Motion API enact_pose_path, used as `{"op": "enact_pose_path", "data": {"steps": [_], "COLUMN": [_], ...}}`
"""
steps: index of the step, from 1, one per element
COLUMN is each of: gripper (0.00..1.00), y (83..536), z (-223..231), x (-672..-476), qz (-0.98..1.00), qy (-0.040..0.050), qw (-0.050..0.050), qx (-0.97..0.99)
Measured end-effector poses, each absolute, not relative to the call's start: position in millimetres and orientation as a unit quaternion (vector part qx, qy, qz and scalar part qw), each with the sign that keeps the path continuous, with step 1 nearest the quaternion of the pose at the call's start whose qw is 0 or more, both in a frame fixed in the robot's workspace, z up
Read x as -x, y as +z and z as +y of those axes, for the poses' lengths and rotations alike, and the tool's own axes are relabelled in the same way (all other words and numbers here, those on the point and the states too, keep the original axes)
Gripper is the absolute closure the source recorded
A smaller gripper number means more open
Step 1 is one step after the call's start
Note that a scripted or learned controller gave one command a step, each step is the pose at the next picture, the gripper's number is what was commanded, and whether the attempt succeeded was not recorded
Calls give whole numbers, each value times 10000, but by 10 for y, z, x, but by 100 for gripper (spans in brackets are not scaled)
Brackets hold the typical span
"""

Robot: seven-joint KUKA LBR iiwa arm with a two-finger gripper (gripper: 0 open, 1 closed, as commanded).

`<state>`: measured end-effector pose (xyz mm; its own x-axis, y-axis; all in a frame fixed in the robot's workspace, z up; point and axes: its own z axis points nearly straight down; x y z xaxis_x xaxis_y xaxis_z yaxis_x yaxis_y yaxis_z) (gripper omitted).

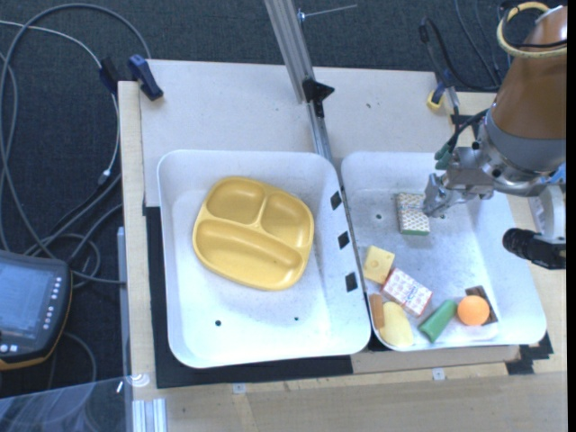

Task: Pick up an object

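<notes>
Yellow plastic makes up the divided plate that is seen lying flat in the left bin, its three compartments facing up. In the right bin, the gripper is held low at the far side, just to the right of a small checked sponge block; whether the two touch cannot be told. The state of the gripper cannot be told from this angle. Nothing is seen held by it. Toward the near edge of the right bin a cluster of toy items is gathered: a yellow cheese wedge, a red-and-white patterned box, a yellow banana-like piece, a green block and an orange ball, the last resting well to the right of the others.
</notes>
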<state>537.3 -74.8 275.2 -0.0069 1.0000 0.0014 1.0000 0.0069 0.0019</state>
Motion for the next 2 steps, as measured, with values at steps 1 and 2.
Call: {"op": "enact_pose_path", "data": {"steps": [1,2], "gripper": [100,100], "y": [2719,2496], "z": [-308,240], "x": [-5633,-5797], "qz": [7092,7093], "qy": [11,-1], "qw": [2,-14], "qx": [-7050,-7049]}}
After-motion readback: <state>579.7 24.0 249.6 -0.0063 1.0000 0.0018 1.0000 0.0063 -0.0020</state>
